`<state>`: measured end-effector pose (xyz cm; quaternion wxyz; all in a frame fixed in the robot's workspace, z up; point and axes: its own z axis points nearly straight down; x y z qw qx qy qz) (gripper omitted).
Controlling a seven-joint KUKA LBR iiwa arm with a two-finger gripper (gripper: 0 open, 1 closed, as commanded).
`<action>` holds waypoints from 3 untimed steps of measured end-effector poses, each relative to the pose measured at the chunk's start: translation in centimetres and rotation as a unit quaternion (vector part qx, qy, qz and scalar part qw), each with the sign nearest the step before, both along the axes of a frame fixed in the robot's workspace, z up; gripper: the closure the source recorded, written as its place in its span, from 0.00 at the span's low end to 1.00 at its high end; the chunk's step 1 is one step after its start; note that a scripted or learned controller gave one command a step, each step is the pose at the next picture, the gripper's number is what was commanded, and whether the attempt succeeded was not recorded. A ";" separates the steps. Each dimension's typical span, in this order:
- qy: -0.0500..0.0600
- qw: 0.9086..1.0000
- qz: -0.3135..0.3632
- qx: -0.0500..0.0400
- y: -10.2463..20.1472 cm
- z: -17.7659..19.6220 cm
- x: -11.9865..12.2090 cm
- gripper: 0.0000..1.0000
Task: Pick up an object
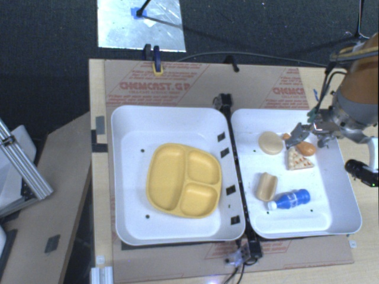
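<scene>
Fingers (296,133) stand spread with nothing between them, low over the back right part of the right bin (340,209), just above an orange lump (306,148); the arm (358,93) comes in over that bin's right rim.

Dark carpet (47,46) surrounds the bench (71,158), and one shiny sheet (141,15) lies on it behind. On the bench a brown printed board (177,81) lies under two white bins, side by side and meeting at a black seam.

Left bin (127,158): one yellow tray (183,180) with three compartments, set near the middle, with bare floor all round it.

Right bin: five things. A blue bottle (293,199) lies on its side near the front, a tan block (266,186) just left of it, a pale disc (271,142) at the back, a speckled wedge (299,160) touching the lump. The front right corner is open.
</scene>
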<state>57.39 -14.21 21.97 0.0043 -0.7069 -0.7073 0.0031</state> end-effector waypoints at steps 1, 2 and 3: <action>-0.006 1.000 0.001 -0.001 0.0 0.6 0.3 0.00; -0.005 1.000 0.000 -0.001 -0.4 -5.3 0.8 0.00; -0.004 1.000 0.001 -0.001 -0.2 -9.5 0.7 0.00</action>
